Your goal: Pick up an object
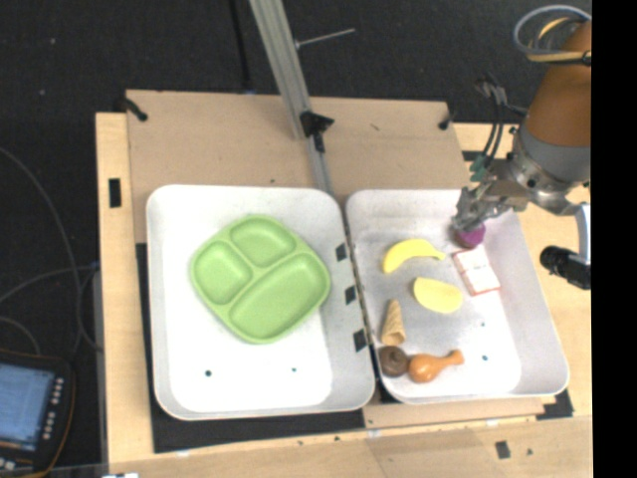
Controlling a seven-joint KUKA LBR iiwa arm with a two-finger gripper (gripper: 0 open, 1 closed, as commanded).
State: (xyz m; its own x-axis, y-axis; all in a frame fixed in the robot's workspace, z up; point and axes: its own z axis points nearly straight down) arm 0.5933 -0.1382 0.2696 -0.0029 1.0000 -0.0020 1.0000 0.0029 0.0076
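So my gripper is down at the far right corner of the right bin, sitting right on top of a small purple object. Honestly can't tell how far open it is, or whether it has hold of the purple thing. The rest of that bin: a banana just left of the purple object, a small white card with red edging beside it, a yellow lemon-ish piece, an ice cream cone, a chocolate donut and a brown drumstick near the front. The left bin holds a green divided plate. Both bins sit on the worktop.
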